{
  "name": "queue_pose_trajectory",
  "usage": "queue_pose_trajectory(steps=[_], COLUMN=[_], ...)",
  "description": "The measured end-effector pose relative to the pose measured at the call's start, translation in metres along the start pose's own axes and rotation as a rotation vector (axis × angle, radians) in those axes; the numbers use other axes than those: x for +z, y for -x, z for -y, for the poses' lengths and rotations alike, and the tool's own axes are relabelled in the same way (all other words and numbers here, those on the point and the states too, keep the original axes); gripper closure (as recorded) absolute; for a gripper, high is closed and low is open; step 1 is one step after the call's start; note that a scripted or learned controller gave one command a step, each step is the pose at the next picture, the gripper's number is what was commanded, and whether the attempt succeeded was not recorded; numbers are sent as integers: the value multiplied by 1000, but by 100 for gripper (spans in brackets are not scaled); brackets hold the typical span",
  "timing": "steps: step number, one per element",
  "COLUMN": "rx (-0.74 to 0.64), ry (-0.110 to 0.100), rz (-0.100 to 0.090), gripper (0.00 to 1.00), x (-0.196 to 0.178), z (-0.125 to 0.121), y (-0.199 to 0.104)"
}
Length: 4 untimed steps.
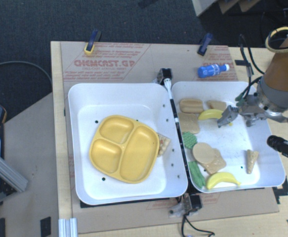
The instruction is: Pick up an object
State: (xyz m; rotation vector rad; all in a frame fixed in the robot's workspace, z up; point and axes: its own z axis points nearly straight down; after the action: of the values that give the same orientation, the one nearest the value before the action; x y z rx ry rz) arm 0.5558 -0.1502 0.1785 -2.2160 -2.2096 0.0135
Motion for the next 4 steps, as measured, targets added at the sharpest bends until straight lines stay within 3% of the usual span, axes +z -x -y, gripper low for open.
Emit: queue_pose_trajectory(steps=[1,3,4], rx=[-3,-3,-2], ry=[15,8,15], rz=[2,0,2], gripper=[0,0,100], x=[-8,97,83], z=[-3,4,3], y=[0,-10,-9])
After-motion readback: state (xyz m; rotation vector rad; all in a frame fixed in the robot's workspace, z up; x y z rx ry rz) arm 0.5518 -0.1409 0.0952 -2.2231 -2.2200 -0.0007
